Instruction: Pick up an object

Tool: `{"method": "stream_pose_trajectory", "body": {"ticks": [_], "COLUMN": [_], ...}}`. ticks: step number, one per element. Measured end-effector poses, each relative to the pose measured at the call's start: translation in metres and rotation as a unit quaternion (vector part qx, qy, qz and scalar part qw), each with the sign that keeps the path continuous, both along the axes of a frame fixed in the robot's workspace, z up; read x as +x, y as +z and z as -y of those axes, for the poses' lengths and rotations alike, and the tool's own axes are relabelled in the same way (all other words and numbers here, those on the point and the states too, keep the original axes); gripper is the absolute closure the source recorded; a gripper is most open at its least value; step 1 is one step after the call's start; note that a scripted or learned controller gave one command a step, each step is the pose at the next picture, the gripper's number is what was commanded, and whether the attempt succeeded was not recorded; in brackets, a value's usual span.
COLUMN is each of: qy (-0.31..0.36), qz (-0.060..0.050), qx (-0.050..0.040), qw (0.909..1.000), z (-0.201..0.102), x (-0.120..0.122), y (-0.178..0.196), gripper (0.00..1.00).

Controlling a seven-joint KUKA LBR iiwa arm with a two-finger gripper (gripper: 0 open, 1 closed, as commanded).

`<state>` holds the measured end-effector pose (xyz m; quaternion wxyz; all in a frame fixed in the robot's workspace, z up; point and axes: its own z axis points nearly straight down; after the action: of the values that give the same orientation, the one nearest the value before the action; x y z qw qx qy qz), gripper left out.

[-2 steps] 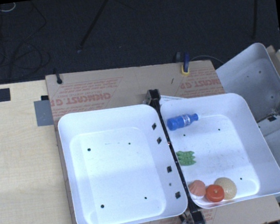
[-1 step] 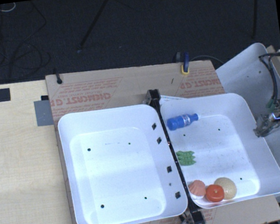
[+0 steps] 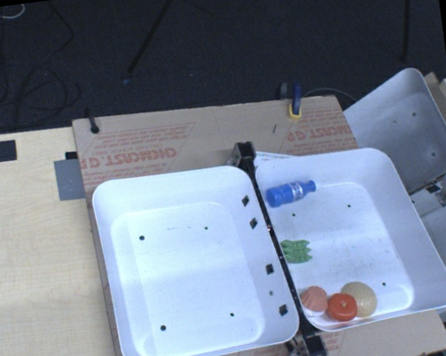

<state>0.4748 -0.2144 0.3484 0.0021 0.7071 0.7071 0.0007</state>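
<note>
Nearest the camera, three small round things were grouped in the near corner of the right bin (image 3: 416,216): a red round object (image 3: 341,307) was set between a pale pink one (image 3: 313,298) and a beige one (image 3: 361,298), all touching or just beside each other. Whether the jaws were open or closed could not be told. Farther back, a small green object (image 3: 296,251) was seen close to the bin's left wall, well apart from the group. A blue bottle (image 3: 290,193) was laid on its side near the far left corner of the same bin. The left bin (image 3: 107,255) was placed against the right one, with a black strip (image 3: 268,232) between them. Both bins were carried on a printed cardboard sheet (image 3: 161,145) laid over the pale wooden bench (image 3: 32,282).
</note>
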Motion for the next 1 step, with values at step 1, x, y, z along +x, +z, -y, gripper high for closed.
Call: {"method": "stream_pose_trajectory", "body": {"ticks": [1], "qy": [0.000], "qz": [-0.003], "qx": [0.0011], "qw": [1.0000], "z": [-0.0012], "x": [0.0013], "y": [-0.0181], "gripper": [1.00]}}
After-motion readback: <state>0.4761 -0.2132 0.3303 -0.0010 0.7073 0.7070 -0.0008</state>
